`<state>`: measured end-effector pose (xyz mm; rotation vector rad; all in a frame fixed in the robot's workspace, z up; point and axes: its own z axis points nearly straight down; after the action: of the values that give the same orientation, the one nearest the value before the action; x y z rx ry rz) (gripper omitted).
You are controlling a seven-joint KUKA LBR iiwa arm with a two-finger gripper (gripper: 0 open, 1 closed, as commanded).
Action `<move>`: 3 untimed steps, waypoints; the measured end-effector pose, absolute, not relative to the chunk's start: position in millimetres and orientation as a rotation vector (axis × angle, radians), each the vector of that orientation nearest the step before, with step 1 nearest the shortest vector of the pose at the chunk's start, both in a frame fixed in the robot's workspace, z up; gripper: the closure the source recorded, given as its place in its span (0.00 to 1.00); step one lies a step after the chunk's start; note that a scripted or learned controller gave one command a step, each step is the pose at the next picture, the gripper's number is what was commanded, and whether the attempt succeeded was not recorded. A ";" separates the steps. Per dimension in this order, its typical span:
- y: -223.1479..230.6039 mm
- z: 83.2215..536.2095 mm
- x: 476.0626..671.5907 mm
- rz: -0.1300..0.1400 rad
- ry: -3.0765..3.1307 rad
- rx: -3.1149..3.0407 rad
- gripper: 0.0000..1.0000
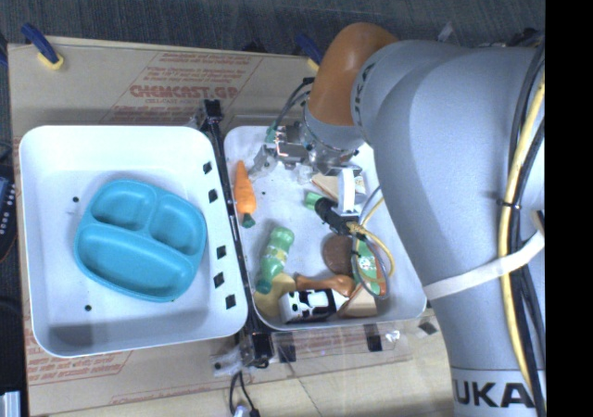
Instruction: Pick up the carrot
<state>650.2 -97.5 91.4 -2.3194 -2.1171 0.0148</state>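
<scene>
Carrot (244, 193) untouched, we judge the pick-up not yet done: it lies flat on the floor of the right bin (243, 145), close along that bin's left wall, its green tip pointing toward the near edge. Largest in our view is the grey arm (445, 174), reaching in from the right and covering much of the right bin, with its orange band (345, 68) above the wrist. Next come the two white bins side by side; the left bin (37, 248) holds a blue divided plate (139, 237) and nothing else we can make out. The gripper (301, 154) hangs over the far part of the right bin, near the carrot but to its right and apart from it; we cannot tell how its fingers stand, and we see nothing in its hold. What is left, as we read it, is the whole grasp: move across to the carrot, come down, close and lift. Smaller things crowd the near half of the right bin: a green bottle (273, 258) just below the carrot, a brown round object (338, 253), a black-and-white toy (310, 306), and other bits we cannot name. The bin wall beside the carrot looks the likeliest hindrance to a clean grip.
</scene>
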 end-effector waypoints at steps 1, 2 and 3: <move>-96.0 93.1 656.5 0.005 -1.546 -2.731 0.00; -93.0 90.6 595.9 0.019 -1.164 -2.908 0.00; -91.1 92.1 651.3 0.012 -0.703 -3.057 0.00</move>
<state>651.3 -91.1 92.1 -3.0569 -0.7026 0.0118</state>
